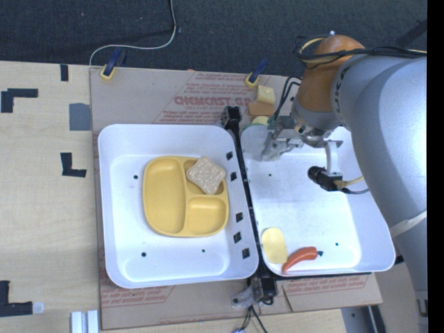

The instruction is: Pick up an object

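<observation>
The metal two-finger gripper (276,146), state unclear, hovers at the right bin's upper left; the orange-red curved pepper (300,257) lies far below, lengthwise across.

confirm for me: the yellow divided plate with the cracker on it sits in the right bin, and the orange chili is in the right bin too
Not quite. The camera view shows the yellow divided plate, with the cracker on it, in the left bin. The orange chili is indeed in the right bin.
</observation>
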Robot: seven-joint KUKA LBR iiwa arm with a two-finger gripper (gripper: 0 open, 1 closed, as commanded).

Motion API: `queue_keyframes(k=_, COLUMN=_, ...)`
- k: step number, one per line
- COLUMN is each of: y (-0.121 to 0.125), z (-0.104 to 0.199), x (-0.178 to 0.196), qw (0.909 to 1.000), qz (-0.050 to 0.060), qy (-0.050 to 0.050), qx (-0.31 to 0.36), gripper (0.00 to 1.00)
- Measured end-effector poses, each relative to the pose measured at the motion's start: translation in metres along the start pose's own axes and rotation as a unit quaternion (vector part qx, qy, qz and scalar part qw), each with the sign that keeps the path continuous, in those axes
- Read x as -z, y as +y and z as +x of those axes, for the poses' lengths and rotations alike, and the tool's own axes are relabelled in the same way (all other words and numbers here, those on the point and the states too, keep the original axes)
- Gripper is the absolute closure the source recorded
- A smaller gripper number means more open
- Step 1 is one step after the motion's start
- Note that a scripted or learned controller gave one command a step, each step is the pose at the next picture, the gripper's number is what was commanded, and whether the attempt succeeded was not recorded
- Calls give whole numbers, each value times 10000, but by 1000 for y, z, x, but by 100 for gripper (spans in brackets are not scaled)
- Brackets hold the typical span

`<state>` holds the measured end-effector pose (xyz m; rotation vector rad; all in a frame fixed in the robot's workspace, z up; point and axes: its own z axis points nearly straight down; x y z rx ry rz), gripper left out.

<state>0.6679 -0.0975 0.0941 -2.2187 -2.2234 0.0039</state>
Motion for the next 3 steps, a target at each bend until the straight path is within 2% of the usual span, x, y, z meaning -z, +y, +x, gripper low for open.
queue_keyframes(k=1, y=0, z=0, x=-1, qw=10000, qz=4, qy=-1, qx=0, gripper=0)
queue_keyframes(k=2, y=0, z=1, x=9, qw=10000, qz=6, qy=5, qx=3, gripper=100)
queue_keyframes(k=3, y=0, z=1, x=9, qw=10000, qz=7, qy=3, qx=4, gripper=0)
